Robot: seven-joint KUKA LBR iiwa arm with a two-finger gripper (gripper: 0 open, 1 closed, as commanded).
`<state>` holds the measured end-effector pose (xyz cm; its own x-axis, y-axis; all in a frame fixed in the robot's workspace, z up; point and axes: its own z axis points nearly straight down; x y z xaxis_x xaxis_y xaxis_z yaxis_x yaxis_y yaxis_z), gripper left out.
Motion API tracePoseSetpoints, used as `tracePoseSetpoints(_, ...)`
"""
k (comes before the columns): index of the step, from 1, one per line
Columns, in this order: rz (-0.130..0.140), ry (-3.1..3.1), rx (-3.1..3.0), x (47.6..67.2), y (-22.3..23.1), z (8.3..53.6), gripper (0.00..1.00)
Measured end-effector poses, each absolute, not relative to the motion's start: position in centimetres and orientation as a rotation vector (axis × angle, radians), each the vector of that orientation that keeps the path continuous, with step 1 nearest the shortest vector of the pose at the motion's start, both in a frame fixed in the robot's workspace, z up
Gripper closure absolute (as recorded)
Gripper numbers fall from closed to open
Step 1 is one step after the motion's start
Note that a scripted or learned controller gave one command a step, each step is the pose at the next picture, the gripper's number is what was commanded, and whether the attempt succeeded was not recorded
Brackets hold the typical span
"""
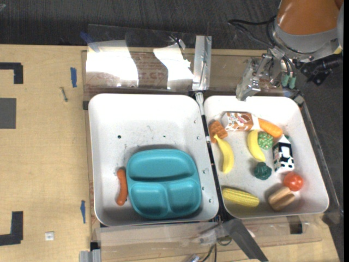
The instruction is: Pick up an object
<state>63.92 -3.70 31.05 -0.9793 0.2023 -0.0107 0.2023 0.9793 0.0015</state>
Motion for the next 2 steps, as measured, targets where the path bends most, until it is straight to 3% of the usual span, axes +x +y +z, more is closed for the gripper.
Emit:
tracePoseSetpoints(1,0.000,3.127,0.154,64.6,-4.8,30.9,1.00)
tracePoseSetpoints(2,-0.001,3.131,-0.032,66.5,-6.7,31.1,1.00)
